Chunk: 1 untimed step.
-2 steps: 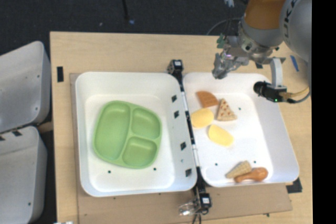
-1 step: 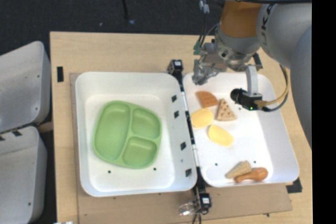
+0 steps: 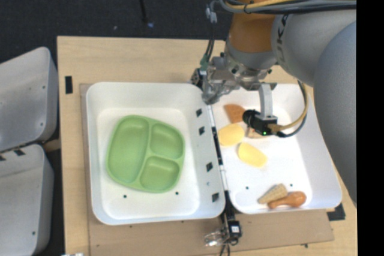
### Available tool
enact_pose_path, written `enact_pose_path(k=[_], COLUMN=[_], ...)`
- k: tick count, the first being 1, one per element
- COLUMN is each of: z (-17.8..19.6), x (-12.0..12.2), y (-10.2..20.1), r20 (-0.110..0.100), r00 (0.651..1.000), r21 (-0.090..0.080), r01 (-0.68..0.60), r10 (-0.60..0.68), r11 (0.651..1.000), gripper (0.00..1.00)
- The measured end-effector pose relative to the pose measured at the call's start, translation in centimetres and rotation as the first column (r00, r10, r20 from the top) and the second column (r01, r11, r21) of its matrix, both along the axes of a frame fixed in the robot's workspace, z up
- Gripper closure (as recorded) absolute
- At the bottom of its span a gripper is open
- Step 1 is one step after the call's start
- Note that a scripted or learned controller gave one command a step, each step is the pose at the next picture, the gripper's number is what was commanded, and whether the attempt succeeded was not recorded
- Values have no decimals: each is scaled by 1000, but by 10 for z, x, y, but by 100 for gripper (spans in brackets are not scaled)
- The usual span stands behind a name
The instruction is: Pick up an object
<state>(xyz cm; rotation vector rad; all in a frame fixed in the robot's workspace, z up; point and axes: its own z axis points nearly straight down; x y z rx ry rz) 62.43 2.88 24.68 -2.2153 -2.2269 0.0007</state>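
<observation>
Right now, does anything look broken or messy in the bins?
Nothing stands out. The green plate lies flat in the left bin, and the food pieces lie loose in the right bin.

The plate [image 3: 146,154] lies in the left bin [image 3: 96,189] — in the right bin [image 3: 312,159], two slices [image 3: 231,135] lie behind a wedge [image 3: 273,193] and sausage [image 3: 289,200].

Bright, even overhead light; soft shadows inside the left white bin [image 3: 99,189]; mild blur throughout, dark surroundings.
</observation>
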Motion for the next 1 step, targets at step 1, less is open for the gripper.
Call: enact_pose_path(k=[1], z=[0], x=[-10], y=[58], r20=[-1], r00=[1000], r21=[2], r01=[-3], r10=[3], r11=[1000], gripper=[100])
